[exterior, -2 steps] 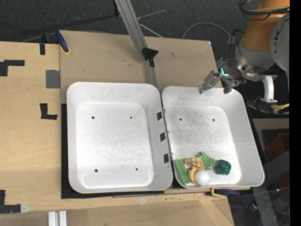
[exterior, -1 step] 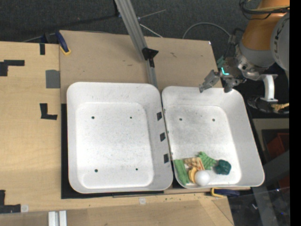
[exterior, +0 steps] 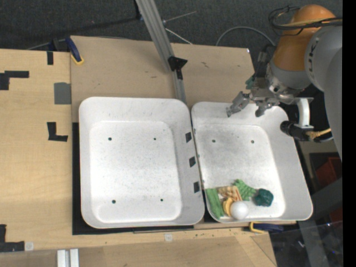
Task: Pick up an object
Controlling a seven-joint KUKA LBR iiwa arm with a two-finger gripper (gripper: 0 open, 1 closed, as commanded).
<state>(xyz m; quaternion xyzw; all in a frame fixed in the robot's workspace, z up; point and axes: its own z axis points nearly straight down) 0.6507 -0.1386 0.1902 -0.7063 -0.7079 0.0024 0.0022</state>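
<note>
My gripper [exterior: 245, 109] hangs over the far edge of the right bin [exterior: 253, 149], its two fingers spread apart with nothing between them, so it is open. At the near end of that bin lies a small heap: a white ball [exterior: 240, 209], a dark green lump [exterior: 263, 197], a green leafy piece [exterior: 243, 188] and a yellow-tan object [exterior: 227, 197]. The heap is well below the gripper in the view, a bin's length away.
The left bin [exterior: 133, 160] sits beside the right one, joined by black clips. A slanted metal pole [exterior: 158, 29] rises behind the bins. The grey arm with its orange band [exterior: 303, 35] enters at the top right.
</note>
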